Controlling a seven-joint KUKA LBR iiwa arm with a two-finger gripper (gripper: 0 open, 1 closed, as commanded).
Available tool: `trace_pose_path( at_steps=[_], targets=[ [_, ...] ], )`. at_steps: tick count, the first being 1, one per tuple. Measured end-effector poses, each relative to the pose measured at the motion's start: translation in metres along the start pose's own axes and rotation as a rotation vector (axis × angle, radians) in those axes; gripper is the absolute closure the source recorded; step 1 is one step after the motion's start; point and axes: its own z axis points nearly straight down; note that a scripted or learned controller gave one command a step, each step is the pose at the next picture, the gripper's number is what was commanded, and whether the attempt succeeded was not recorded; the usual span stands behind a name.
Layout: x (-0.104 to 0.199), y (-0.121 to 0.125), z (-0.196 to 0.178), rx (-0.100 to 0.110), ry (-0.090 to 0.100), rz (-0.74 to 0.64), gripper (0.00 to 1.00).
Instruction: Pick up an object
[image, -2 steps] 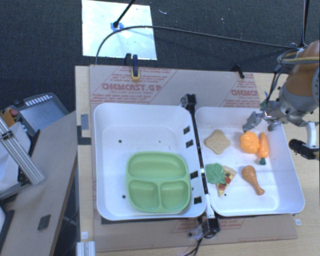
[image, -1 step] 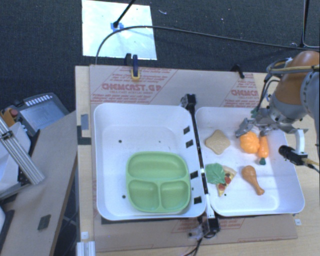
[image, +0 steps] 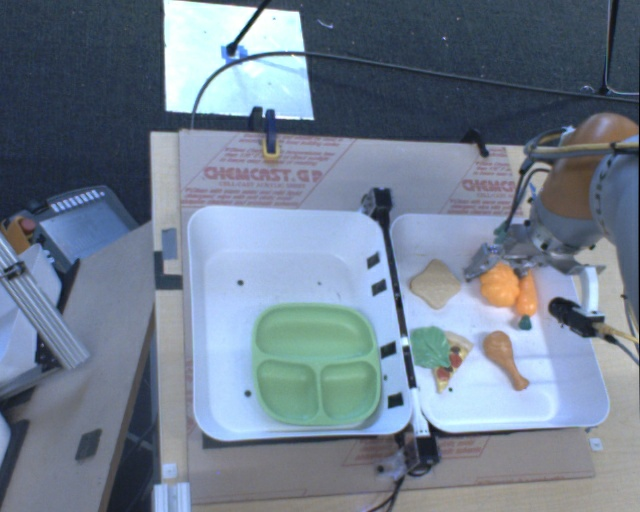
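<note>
- Left of centre, we see the left bin (image: 215, 240) on the table (image: 330, 165), holding a green divided plate (image: 317, 363) in its lower part.
- Right of the divider, the right bin (image: 480, 400) carries the candidates for picking: a tan slice of bread (image: 436, 284) near its upper left, a green leaf (image: 431, 346) touching a pizza slice (image: 452, 358) below it, and a drumstick (image: 505, 358) lower right of centre.
- Further right lie an orange fruit (image: 499, 287) and a carrot (image: 527, 298), touching each other, right under the gripper (image: 497, 259).
- We cannot tell how the jaws stand; the wrist and cables mask them, and nothing shows between them.
- Our worry: the fruit and carrot sit so tight that the jaws may straddle both or land on the seam, pushing one aside.
- The round fruit could also roll out of a pinch, and a descent off-centre might close on nothing.
</note>
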Motion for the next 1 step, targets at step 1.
trace_pose_path(
  at_steps=[1],
  targets=[
    [-0.0001, 0.0014, -0.0122, -0.005, -0.001, -0.002, 1.00]
  ],
)
